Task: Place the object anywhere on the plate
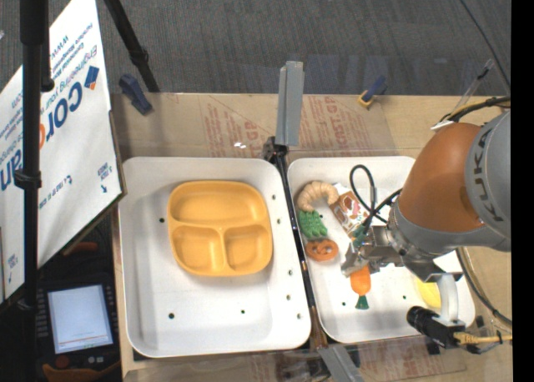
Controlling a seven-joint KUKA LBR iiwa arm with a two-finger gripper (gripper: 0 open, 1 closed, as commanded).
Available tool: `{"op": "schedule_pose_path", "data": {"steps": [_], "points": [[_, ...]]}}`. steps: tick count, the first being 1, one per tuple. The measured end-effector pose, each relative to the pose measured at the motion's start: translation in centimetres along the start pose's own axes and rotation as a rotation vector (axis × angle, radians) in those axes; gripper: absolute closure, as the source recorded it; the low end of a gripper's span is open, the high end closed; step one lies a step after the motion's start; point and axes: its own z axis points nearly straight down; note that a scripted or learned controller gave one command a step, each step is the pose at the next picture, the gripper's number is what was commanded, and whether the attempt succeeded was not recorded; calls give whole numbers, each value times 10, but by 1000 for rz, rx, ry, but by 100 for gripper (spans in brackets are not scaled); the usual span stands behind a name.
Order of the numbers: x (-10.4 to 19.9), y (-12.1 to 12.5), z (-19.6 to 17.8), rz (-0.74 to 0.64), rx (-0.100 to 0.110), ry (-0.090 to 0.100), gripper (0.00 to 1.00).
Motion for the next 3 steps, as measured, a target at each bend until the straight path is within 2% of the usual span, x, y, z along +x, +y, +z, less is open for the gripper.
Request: {"op": "schedule_pose_path", "data": {"steps": [1,2,3], "points": [[53,56,0,-68,2,-1,100],[113,76,0,-196,1,-2,100],[114,76,0,-197,1,-2,0]]}}
